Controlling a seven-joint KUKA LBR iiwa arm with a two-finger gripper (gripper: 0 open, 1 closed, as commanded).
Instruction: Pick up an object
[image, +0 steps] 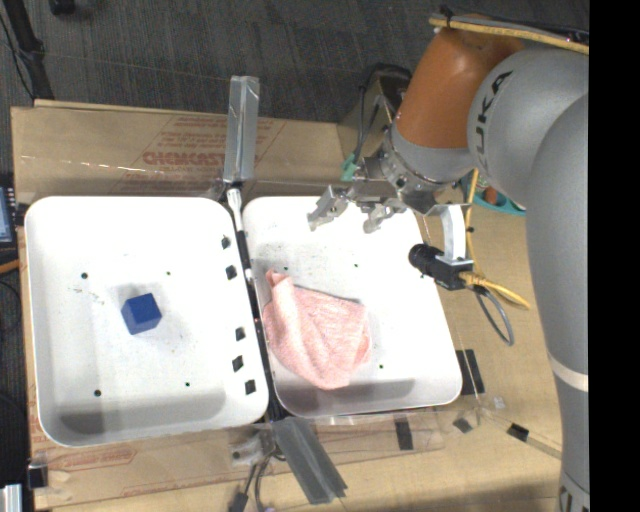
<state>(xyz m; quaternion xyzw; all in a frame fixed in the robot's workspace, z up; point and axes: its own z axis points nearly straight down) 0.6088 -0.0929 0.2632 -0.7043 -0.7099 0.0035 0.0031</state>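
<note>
Pink cloth (318, 335) crumpled in right bin, blue cube (142, 312) in left

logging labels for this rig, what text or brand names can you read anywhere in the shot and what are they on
"KUKA": partly seen, running down the grey arm housing, only the last letters clear.
Red printing on the cardboard sheet behind the bins: a large word and smaller lines above it, too blurred and faded to read.
No text is seen on the blue cube, the pink cloth or the white bins.

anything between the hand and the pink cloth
No. In the camera view only bare white floor of the right bin lies between the hand and the cloth.
</note>
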